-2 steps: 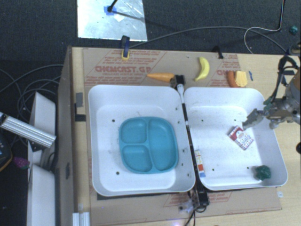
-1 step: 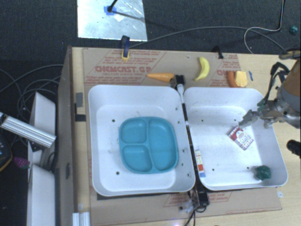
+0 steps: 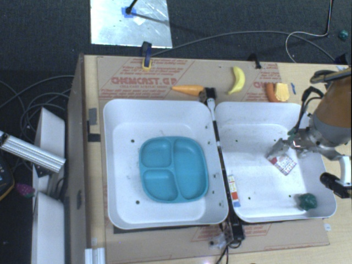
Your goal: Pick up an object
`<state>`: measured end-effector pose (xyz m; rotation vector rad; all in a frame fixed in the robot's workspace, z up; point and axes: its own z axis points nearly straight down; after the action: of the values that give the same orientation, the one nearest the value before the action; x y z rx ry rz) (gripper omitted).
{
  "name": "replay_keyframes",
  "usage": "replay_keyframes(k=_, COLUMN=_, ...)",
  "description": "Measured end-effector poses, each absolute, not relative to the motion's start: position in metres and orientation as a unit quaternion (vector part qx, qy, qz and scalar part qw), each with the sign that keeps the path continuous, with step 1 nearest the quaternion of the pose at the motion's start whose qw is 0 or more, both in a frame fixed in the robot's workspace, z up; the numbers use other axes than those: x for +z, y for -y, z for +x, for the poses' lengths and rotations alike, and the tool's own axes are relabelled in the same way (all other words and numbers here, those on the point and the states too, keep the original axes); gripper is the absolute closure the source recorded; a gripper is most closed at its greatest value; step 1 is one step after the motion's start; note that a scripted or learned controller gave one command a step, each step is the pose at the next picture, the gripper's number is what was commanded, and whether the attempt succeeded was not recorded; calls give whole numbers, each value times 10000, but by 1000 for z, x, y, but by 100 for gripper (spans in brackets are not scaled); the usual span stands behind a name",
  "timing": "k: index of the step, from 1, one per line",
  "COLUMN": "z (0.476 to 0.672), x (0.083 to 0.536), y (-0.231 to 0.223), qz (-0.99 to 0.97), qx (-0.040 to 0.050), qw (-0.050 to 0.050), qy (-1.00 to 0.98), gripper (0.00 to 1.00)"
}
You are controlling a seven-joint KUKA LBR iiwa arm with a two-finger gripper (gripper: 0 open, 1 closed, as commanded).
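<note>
In the right bin, a small white packet with red print lies near the middle right. My gripper hangs just above its upper edge, and the grey arm with the orange band comes in from the right. Whether the packet is touched or gripped cannot be told. A dark green lump rests in the front right corner of that bin. A narrow red, white and blue strip lies along the bin's left wall. The left bin holds a blue divided plate.
Behind the bins, on the cardboard, lie a carrot, a banana and an orange and yellow piece. A black divider runs between the bins. Cables trail over the dark floor, and a metal sheet lies further back.
</note>
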<state>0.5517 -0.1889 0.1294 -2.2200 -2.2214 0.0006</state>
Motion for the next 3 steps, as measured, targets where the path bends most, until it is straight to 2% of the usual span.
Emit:
replay_keyframes(k=1, z=541, x=113, y=198, qz=-7067, qx=-1, qw=-4, qy=7075, gripper=0)
replay_keyframes(k=2, z=615, x=84, y=150, qz=-7056, qx=-10, qw=-4, qy=7087, gripper=0)
replay_keyframes(k=3, z=663, x=152, y=208, qz=-7063, qx=-10, qw=-34, qy=7080, gripper=0)
